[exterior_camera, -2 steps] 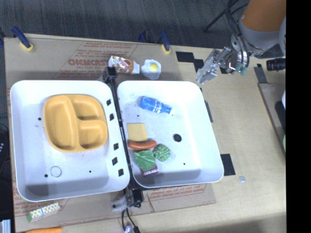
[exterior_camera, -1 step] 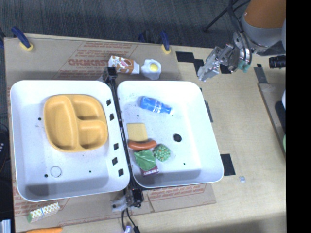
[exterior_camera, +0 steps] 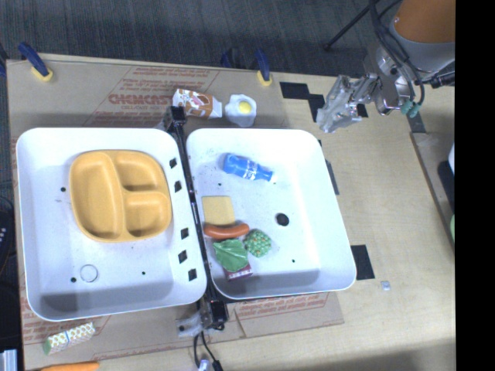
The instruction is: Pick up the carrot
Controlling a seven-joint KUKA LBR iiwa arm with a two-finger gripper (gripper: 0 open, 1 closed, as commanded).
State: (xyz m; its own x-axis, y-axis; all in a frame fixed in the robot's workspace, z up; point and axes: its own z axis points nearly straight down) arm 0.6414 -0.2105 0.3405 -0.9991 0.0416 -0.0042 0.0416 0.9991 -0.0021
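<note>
An orange, carrot-like tapered piece lies on the bench at the bottom left edge of the camera view, outside both bins and partly cut off. A red-orange sausage-shaped piece lies in the right bin near its left wall. My gripper hangs above the bench just beyond the right bin's far right corner, far from both pieces. Its fingers look open and hold nothing.
The right bin also holds a blue bottle, a yellow slab, a green leafy piece and a green bumpy ball. A yellow divided tray sits in the left bin. A brown packet and a fried egg lie behind the bins.
</note>
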